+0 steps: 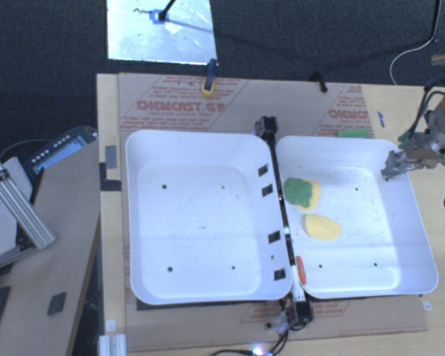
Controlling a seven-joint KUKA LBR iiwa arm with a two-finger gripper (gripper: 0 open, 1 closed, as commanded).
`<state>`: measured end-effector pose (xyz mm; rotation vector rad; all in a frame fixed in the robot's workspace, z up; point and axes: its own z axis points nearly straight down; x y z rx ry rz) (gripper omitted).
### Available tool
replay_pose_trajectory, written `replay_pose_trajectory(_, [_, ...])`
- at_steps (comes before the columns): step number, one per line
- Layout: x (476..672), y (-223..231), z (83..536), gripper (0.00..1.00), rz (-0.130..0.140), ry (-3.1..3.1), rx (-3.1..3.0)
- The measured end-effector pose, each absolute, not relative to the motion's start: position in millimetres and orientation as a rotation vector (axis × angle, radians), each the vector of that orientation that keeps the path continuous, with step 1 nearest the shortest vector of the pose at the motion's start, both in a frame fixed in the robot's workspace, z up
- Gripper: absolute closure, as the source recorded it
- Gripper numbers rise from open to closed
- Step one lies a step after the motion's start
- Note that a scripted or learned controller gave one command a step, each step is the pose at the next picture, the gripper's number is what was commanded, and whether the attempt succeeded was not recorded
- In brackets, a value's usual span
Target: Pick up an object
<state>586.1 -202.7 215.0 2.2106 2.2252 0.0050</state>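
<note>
We see the gripper [393, 166] at the right bin's [400, 280] far right rim; arm cut off at frame edge, jaws too small to tell. Green-and-yellow object [300, 192] and yellow piece [322, 227] lie well left of jaws.

Both bins, the left bin [200, 213] and the right bin [363, 221], are plain white. The right one holds a green-and-yellow sponge [301, 192], a yellow piece [322, 227] and an orange-red piece [301, 270].
</note>
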Motion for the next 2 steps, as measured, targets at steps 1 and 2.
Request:
replay_pose_trajectory(1, [618.3, -207, 364, 1.00, 0.014, 2.215, 2.201])
replay_pose_trajectory(2, [626.0, -206, 488, 1.00, 0.013, 2.216, 2.202])
